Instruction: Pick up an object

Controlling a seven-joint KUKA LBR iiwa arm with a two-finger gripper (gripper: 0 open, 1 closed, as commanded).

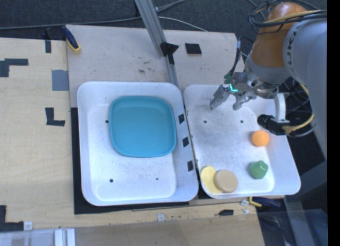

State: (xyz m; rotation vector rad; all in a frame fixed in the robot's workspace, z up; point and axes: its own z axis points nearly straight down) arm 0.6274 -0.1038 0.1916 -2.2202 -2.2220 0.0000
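Hovering over the far part of the right bin (pixel 212 128), the gripper (pixel 229 100) was seen spread apart, nothing held. The orange ball (pixel 260 138) lay near-right of it, well apart. A descent here would likely be wasted on bare floor.

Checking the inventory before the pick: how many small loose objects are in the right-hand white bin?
4: a round orange ball near the right wall, a green rounded lump below it, and a tan round disc overlapping a flat yellow piece at the front left corner.
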